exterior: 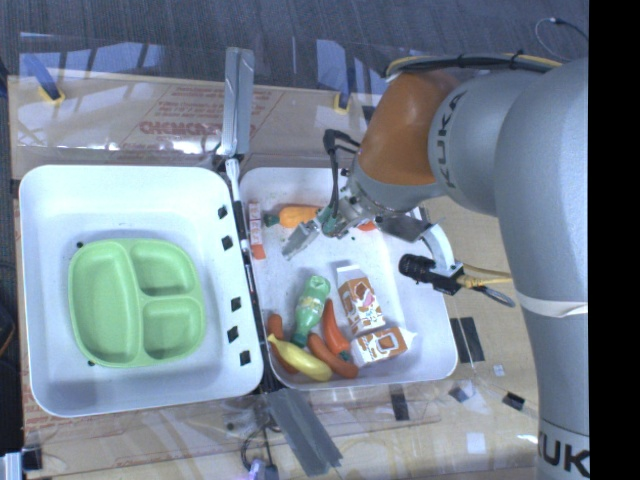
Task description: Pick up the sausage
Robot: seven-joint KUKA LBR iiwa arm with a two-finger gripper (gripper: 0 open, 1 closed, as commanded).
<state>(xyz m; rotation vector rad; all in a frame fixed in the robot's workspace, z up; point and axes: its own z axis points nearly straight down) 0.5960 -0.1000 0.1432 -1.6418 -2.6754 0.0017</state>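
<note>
Readable writing was scarce: mirrored red print ran across the clear sheet (175,118) lying above the bins at the upper left of the frame, too faint to make out, and the letters "UK" showed on the grey arm (540,168) at the lower right. Two white bins sat side by side. The left bin (40,268) held one green divided plate (137,301) with three compartments, and bare white floor lay all round it. The right bin (440,353) was crowded toward its lower edge: one yellow banana (300,359), one green bottle (310,306), two small brown-and-white cartons (362,303), and several orange-red sausages, the sausage (334,327) nearest the middle lying between the bottle and the cartons. One orange carrot (297,215) lay near the upper wall, apart from that cluster. The gripper (305,233) hung over the upper part of the right bin, just beside the carrot, its fingers slightly parted with nothing between them.
</note>
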